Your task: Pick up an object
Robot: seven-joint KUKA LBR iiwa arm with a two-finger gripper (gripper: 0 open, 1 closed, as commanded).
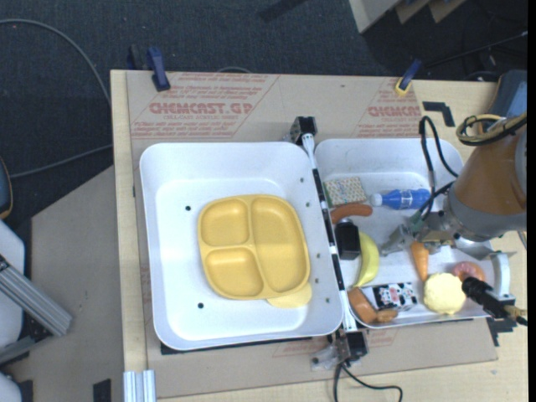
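The gripper [408, 234] sits low in the right bin [368, 153], and whether it is spread or pinching anything cannot be told. A carrot [420, 260] lies just below it, a banana [368, 259] to its left, a bottle [403, 198] above it, and a yellow ball [445, 294] beyond the carrot. The left bin [167, 174] holds a yellow tray [251, 246].
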